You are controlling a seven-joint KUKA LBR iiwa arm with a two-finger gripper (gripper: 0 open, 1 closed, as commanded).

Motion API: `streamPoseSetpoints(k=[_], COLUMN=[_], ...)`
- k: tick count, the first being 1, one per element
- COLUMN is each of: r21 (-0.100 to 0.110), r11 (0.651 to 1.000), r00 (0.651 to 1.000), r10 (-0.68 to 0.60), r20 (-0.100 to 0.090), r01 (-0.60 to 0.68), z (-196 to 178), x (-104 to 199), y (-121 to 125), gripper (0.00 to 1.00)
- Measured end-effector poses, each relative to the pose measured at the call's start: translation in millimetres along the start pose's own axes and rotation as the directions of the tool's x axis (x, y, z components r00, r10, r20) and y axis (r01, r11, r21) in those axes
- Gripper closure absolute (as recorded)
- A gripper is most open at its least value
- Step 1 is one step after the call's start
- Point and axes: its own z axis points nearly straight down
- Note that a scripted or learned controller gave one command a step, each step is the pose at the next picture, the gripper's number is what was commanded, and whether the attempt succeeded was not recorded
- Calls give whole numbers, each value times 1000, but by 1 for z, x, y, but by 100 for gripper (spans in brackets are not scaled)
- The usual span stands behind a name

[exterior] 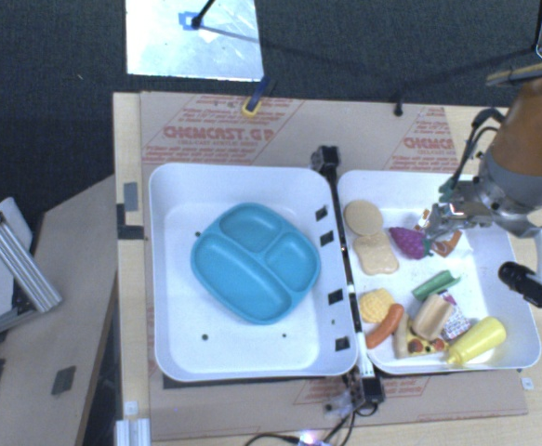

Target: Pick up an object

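In the left bin [173, 277], a glossy three-compartment tray [255, 262].

A robotics lab is indicated. Two white bins [159, 249] are set side by side on a bench covered with printed cardboard [215, 128]. Toy food [410, 314] is heaped in the right bin, and a blue divided plate [254, 262] is laid in the left. Aluminium framing [10, 258] and cables [345, 63] over dark carpet [38, 63] are seen.
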Motion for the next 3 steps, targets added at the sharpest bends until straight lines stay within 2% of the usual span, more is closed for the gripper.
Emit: streamPoseSetpoints(k=[2,3], r21=[1,1], r11=[1000,1000], r00=[1000,1000], r10=[-6,-6], r20=[-3,-2], r01=[6,6], z=[-16,-9], x=[105,167], y=[15,26], gripper=[100,100])
